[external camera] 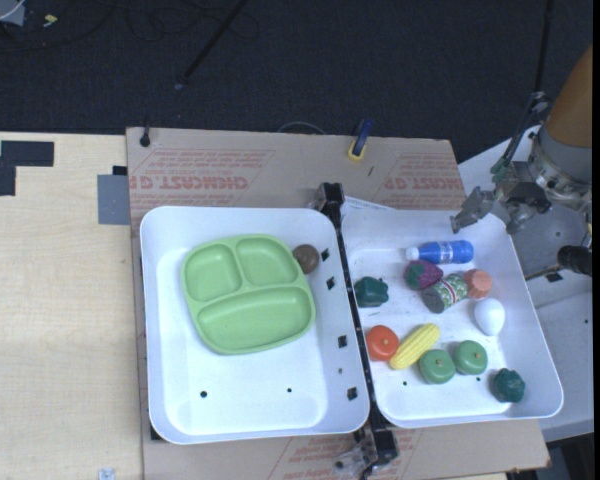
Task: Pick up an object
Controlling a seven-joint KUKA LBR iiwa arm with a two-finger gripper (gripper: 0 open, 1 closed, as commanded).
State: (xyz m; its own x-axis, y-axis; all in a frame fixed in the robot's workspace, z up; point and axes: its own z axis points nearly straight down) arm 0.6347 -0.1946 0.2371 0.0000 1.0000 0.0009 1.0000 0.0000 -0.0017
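Cardboard [280, 173] reads "CHEMCAST GP" (mirrored); gripper [495, 208] hovers above bin [540, 368].

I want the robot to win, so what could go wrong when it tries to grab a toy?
1. The toys in the right bin are crowded: the purple toy, the can and the blue bottle lie close together, so the gripper might bump one while reaching for another.
2. The white egg looks round and smooth, so it may slip or roll away.

Wooden bench [50, 298] under cardboard sheet [240, 168], seemingly bearing both bins [160, 388].
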